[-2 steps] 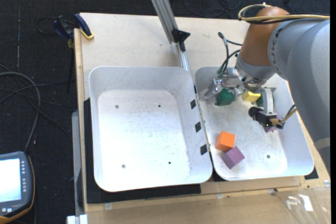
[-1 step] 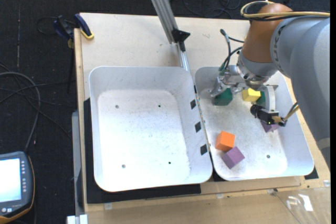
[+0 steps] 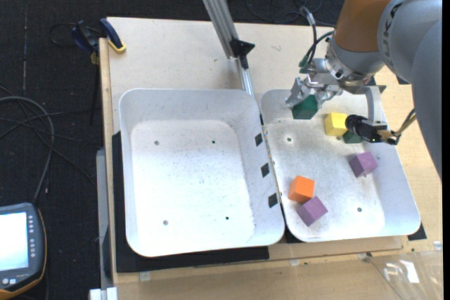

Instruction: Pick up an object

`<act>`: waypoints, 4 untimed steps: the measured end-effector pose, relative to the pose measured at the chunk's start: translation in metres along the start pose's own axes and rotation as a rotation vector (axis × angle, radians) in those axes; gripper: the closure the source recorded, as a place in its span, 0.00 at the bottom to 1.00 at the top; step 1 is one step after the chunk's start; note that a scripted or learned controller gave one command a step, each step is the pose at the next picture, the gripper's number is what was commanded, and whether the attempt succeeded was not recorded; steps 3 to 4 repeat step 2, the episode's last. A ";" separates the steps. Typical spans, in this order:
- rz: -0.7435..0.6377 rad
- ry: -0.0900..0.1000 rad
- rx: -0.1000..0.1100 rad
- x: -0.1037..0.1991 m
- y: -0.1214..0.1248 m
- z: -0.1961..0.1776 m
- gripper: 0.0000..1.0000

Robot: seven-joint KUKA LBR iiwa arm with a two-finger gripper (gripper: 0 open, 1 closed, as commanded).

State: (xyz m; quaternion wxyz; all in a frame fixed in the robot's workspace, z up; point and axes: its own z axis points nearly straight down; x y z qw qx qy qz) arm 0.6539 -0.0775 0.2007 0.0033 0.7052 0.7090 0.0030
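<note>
My gripper (image 3: 307, 100) hangs over the far left corner of the right bin (image 3: 394, 218), below the arm's orange band. A dark green block (image 3: 304, 109) sits between its fingers, and the gripper is shut on it. The block looks raised a little off the bin floor. Just right of it on the bin floor lie a yellow block (image 3: 336, 124) and a small green block (image 3: 351, 138), the latter partly hidden by a black fitting. Nearer the front are a purple block (image 3: 363, 164), an orange block (image 3: 302, 187) and a second purple block (image 3: 312, 210).
The left bin (image 3: 140, 221) sits beside the right one, their rims meeting in the middle. A slanted metal pole (image 3: 214, 0) comes down to the bench behind the bins. A blue and yellow tool (image 3: 110, 35) lies at the bench's far left corner.
</note>
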 end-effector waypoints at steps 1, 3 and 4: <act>-0.002 0.002 0.004 0.044 0.010 -0.031 1.00; -0.005 0.003 0.015 0.153 -0.024 0.007 1.00; -0.005 0.003 0.015 0.153 -0.024 0.007 1.00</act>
